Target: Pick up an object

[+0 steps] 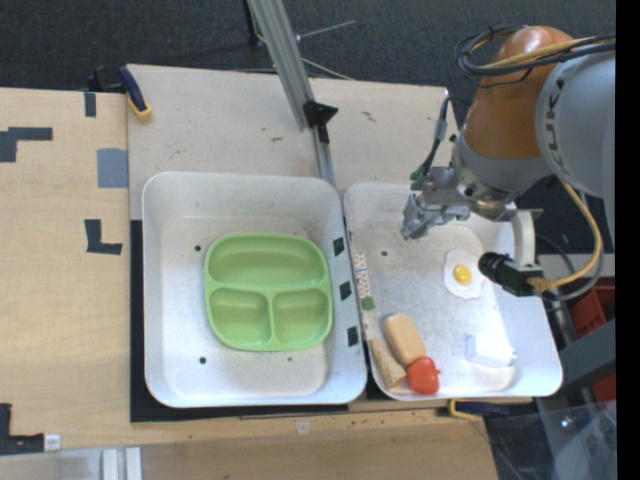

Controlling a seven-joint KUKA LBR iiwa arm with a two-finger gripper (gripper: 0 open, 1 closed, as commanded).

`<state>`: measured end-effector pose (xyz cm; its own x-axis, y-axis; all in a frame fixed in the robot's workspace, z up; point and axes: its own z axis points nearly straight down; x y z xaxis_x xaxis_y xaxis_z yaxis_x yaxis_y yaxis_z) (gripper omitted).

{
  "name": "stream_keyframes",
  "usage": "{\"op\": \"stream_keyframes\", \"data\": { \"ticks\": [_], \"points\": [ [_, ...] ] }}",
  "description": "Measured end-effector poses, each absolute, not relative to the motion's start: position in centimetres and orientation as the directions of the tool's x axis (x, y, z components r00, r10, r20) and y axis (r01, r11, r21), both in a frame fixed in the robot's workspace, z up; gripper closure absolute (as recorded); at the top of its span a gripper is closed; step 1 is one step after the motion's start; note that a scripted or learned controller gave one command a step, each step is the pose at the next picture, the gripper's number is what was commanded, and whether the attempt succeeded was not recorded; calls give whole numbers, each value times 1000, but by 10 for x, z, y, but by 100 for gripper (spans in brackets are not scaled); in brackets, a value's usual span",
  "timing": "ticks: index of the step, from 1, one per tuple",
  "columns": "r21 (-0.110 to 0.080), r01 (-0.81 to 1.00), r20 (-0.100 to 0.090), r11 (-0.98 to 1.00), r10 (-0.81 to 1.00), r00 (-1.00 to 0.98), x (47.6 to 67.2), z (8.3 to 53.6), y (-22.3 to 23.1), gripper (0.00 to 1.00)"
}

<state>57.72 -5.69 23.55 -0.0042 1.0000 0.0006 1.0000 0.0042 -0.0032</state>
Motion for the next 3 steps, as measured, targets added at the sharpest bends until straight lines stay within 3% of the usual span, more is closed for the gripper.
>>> {"op": "stream_keyframes", "data": {
  "ticks": [2, 3],
  "points": [
    [-5, 1000, 1, 6, 1000, -6, 528, 215, 44, 100],
    [-4, 1000, 2, 7, 1000, -7, 514, 215, 88, 100]
  ]
}}
